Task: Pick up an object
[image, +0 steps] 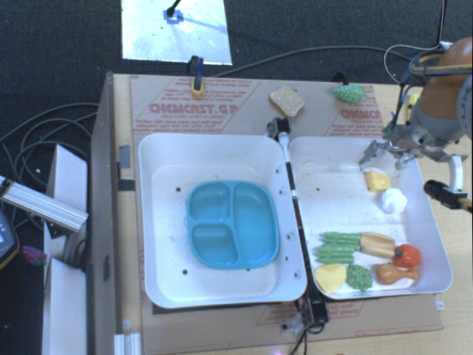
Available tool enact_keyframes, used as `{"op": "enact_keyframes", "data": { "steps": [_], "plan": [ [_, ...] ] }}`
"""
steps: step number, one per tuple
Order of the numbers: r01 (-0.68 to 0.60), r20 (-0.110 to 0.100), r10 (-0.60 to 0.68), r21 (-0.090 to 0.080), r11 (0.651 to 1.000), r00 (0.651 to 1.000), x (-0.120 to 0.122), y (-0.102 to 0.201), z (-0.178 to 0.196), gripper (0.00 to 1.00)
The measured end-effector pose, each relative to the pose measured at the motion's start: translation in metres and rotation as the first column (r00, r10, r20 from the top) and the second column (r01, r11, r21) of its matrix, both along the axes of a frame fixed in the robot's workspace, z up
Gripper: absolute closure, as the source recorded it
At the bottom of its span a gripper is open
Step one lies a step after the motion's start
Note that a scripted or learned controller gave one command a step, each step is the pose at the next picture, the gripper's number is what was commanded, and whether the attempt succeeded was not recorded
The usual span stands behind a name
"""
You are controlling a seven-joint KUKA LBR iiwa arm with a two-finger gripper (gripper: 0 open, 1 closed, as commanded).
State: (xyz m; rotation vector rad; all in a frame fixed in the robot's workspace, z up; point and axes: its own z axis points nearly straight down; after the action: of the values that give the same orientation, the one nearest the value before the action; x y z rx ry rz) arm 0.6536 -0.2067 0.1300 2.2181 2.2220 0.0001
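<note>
One pale yellow toy piece [377, 180] lies in the right bin [325, 198], just beside the tool [389, 152] at about its six o'clock, with a white lump [394, 200] beyond; I cannot tell the tool's state or whether it holds anything.

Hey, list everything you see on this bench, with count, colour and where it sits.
Bins: two, white, side by side on the bench.
Divided plate: one, light blue, in the left bin.
Small yellow item: one, right bin, upper part.
White item: one, just below the yellow one.
Toy foods: a cluster of green, yellow, tan, orange and red pieces, near corner of the right bin.
Bread slice: one, tan, on the board behind the bins.
Green item: one, on the board, right of the bread.
Clamp: one, yellow and blue, board's far edge.
Gripper: one, grey, over the right bin's far right part.
</note>
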Motion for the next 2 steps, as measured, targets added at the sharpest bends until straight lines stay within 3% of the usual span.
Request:
{"op": "enact_keyframes", "data": {
  "steps": [1,2],
  "plan": [
    [0.000,0.001,0.000,0.000,1.000,1.000,-0.008,0.000,-0.026,0.00],
    [-0.002,0.002,0.002,0.000,1.000,1.000,-0.004,0.000,-0.015,0.00]
  ]
}}
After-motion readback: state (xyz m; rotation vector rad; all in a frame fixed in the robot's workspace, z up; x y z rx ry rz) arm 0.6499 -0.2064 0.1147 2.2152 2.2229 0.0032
